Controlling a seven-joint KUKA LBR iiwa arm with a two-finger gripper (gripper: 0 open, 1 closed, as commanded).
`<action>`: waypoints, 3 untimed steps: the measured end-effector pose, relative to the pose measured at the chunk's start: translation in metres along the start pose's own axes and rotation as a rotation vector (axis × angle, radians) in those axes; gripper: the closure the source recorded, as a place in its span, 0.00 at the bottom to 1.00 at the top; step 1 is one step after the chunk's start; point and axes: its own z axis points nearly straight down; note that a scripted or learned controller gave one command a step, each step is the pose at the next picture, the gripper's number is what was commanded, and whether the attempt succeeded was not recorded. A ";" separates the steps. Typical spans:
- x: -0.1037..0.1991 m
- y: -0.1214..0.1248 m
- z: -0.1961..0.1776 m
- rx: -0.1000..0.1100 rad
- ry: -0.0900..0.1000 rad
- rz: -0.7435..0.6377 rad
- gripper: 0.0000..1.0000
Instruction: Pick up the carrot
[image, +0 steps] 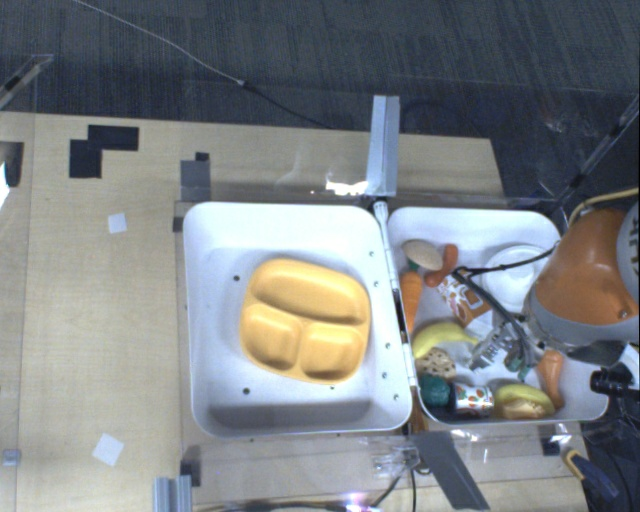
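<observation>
The carrot (411, 297) is a slim orange piece lying along the left wall of the right bin (520, 222). My gripper (497, 349) is low in the middle of that bin, among the toy foods and to the right of the carrot, with a yellow banana (443, 338) between them. The grey arm with its orange band (590, 275) hangs over the bin's right half and hides what lies under it.
The left bin (215, 300) holds a yellow divided dish (304, 319). Around the gripper lie a brown-and-white packet (462, 297), a dark can (470, 400), a yellow-green fruit (523, 400), a short orange piece (550, 372) and a bun-like item (424, 255).
</observation>
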 end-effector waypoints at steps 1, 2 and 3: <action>0.025 0.033 0.001 -0.005 -0.011 0.016 1.00; 0.009 0.010 -0.019 0.000 0.003 -0.157 1.00; -0.010 -0.013 -0.006 0.002 0.004 -0.012 1.00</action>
